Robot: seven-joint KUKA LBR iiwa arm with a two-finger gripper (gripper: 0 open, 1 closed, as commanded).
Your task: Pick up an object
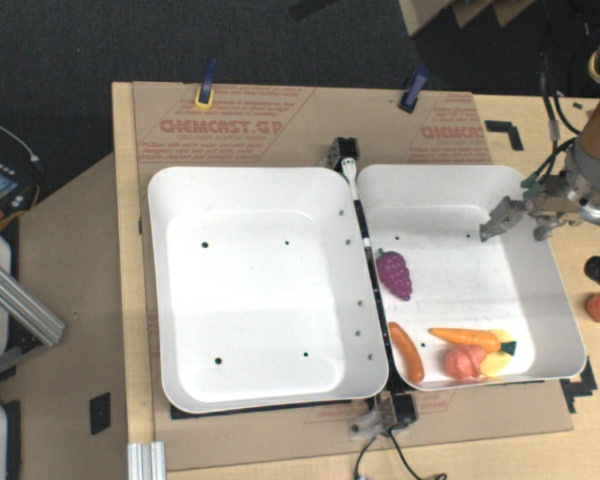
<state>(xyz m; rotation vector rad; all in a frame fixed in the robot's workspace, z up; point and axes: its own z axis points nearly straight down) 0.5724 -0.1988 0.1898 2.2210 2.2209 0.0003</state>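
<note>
Gripper (521,218) over right bin's (540,268) far right corner, fingers spread, nothing between them (purple grapes (394,274), carrot (464,337) well below, untouched).

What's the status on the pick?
Gripper above right bin's far edge, nothing held. Purple grape bunch, carrot, orange sausage untouched. Nothing in the way.

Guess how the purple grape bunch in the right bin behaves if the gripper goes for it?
The purple grape bunch looks like a lumpy moulded toy, so probably stiff and light. Its bumpy surface may let flat fingers slip off. It lies against the right bin's left wall, so a push likely pins it there rather than rolling it.
</note>
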